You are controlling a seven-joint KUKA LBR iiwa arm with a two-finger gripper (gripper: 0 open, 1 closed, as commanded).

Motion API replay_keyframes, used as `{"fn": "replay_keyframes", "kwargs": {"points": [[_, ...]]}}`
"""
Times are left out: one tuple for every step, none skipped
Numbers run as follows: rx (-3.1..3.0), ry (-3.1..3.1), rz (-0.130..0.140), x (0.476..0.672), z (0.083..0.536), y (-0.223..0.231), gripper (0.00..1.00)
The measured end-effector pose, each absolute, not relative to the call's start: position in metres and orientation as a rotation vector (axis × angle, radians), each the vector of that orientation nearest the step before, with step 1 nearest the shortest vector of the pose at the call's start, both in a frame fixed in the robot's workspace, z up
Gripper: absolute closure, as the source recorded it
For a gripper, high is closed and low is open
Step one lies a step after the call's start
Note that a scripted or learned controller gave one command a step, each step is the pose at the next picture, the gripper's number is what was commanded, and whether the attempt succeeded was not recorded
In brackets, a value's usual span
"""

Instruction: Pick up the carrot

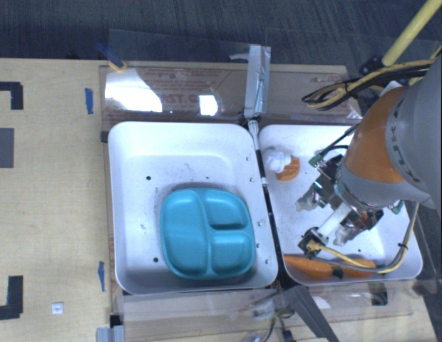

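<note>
The carrot (311, 266) is a long orange piece lying along the front wall of the right bin (399, 258), near its front left corner. My gripper (311, 194) hangs over the middle of that bin, above and a little behind the carrot, apart from it. Nothing shows held in it. The grey arm with its orange band (374, 159) covers the right part of the bin.
A small white and orange toy (283, 164) lies at the back left of the right bin. The left bin (135, 162) holds a blue divided plate (207, 231) towards its front. A thin wall (265, 191) separates the two bins.
</note>
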State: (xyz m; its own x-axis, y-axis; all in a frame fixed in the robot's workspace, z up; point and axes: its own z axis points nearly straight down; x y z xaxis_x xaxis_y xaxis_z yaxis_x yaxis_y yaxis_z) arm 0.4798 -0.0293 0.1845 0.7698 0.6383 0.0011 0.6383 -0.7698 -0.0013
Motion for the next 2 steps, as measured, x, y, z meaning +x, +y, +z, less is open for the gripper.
{"fn": "replay_keyframes", "kwargs": {"points": [[-2.635, -1.703, 0.006, 0.4784, 0.1693, -0.0991, 0.0], [-2.634, -1.705, 0.004, 0.4786, 0.1694, -0.0984, 0.0]]}}
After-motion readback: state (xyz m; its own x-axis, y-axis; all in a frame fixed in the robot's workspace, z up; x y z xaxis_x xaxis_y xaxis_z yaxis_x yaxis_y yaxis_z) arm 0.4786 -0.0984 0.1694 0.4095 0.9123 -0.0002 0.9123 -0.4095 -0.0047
